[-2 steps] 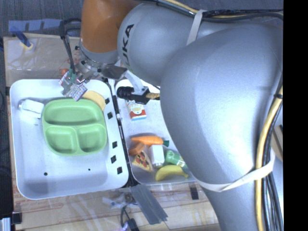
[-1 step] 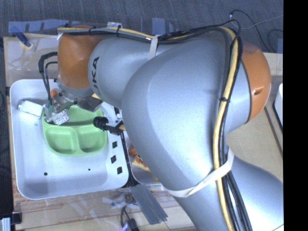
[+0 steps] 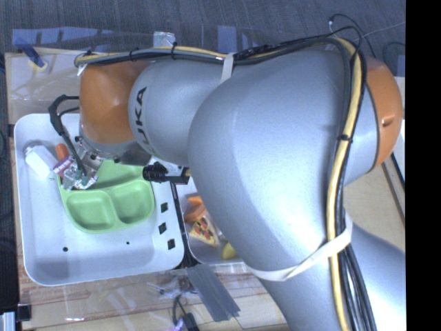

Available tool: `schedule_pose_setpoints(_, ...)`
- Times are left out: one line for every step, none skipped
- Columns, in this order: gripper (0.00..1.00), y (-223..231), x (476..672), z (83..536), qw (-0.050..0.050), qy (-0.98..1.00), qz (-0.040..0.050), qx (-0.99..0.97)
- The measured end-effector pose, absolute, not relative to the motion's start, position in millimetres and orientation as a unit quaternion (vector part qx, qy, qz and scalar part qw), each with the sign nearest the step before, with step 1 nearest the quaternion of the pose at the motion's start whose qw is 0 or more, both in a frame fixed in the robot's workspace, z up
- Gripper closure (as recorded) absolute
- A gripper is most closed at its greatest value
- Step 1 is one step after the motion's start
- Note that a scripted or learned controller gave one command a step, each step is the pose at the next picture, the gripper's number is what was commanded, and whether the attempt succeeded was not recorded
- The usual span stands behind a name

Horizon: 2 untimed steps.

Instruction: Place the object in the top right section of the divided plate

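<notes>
The green divided plate (image 3: 110,205) lies in the left white bin (image 3: 83,261); the tool (image 3: 79,174) is low over the plate's far left edge, by some small shiny and orange bits; I cannot tell what it grips or how it stands; a white bottle (image 3: 38,159) lies beside it; toy food (image 3: 203,229) sits in the right bin (image 3: 200,254).

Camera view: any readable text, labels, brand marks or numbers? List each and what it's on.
"UKA" – dark letters running vertically on the grey arm beside its orange band; the start of the word is hidden by the curve of the arm.
Slice-shaped item in the right bin: red and yellow pattern, no legible text.
White object in the left bin, beside the green divided plate: no print that can be read.
Nothing else legible.
</notes>
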<state>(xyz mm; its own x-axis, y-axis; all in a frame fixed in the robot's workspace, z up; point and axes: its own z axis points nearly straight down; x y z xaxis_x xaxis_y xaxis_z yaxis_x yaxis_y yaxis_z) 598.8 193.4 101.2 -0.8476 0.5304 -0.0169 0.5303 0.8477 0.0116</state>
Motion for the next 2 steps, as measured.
schedule_pose_setpoints(1.0, 171, 565.4, 103, 0.014, 0.992, 0.0091, 0.126)
schedule_pose_setpoints(1.0, 166, 510.4, 156, -0.001, 0.998, -0.0007, 0.066)
